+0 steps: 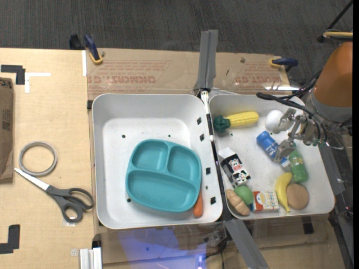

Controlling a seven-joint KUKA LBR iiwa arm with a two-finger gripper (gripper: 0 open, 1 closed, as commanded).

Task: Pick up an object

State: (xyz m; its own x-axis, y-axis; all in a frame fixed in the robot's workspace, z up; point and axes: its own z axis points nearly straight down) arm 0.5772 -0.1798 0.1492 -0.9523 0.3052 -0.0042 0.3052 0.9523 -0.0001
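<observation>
Blue can point(267, 144), right bin point(320, 209), is our likeliest pick: it lies just left of the gripper point(289, 144), long axis slanting from upper left to lower right.

Left to right, off the bins: tape roll point(37, 157) and scissors point(59, 194) on the bench. Left bin point(106, 150) holds a teal divided plate point(164, 175) with a carrot point(198, 206) at its lower right edge.

Right bin: corn cob point(240, 119) along the top, cow-print carton point(235, 170) near the divider, bread roll point(238, 203) and juice box point(265, 200) at the front, then banana point(284, 188), green bottle point(297, 170), brown egg-shaped thing point(298, 196). White ball point(274, 120) sits up beside the wrist.

We can't tell how the jaws stand; the metalwork there is cluttered, and it probably overlaps the can's right end. We see nothing clearly between them, so we call no grasp. Our read: the coming move needs a small shift left, jaws closing across the can's short axis. Green bottle sits close below, so a nudge is a risk.
</observation>
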